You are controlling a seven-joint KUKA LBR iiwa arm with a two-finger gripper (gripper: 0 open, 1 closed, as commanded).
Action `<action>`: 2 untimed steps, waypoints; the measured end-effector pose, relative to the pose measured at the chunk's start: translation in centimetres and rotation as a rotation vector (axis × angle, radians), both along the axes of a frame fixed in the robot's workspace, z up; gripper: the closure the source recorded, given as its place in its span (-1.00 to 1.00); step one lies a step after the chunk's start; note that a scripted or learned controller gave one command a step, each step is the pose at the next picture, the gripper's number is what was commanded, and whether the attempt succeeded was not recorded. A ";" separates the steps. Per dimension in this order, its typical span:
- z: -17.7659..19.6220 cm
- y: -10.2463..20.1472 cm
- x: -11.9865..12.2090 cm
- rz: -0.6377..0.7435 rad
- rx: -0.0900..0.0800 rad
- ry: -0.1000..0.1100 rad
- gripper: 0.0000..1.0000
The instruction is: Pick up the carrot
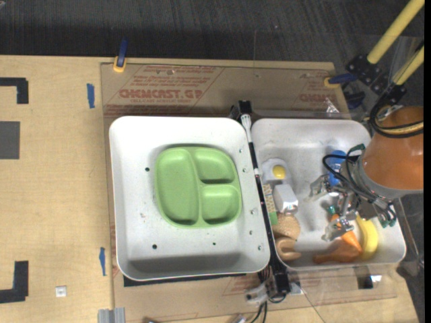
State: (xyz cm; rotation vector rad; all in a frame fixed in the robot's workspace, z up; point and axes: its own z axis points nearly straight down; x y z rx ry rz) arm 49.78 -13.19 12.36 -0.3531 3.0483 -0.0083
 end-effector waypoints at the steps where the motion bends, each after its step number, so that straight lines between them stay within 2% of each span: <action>1: -3.4 -4.5 0.0 -0.146 0.005 0.052 -1.00; 2: -3.3 0.5 -1.0 0.032 -0.007 0.054 -1.00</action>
